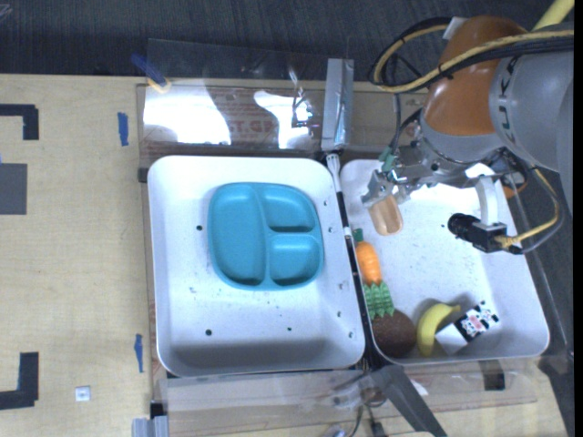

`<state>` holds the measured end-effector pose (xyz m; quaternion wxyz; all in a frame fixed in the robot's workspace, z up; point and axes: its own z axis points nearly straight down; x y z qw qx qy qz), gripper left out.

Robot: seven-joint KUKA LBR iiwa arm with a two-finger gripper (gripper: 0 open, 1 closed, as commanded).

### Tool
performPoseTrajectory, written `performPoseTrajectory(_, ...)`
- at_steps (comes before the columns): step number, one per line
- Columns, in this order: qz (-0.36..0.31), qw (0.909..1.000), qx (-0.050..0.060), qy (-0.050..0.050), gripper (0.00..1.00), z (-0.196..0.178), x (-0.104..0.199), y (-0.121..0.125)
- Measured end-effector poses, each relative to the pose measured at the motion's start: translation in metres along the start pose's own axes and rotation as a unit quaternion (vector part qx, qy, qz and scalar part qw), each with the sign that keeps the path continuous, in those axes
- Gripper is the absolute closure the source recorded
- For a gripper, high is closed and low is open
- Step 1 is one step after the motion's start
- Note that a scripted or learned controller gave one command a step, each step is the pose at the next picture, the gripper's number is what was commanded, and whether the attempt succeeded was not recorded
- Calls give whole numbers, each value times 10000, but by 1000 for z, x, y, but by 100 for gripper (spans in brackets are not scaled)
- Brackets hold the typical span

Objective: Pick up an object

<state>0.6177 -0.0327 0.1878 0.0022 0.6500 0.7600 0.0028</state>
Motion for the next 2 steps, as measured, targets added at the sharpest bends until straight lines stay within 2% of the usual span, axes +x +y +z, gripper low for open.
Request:
performPoseTrajectory(1,-229,9997,38,3,100,-5,28,-8)
performPoseTrajectory(2,3,10000,10,11,100,0,79,-6)
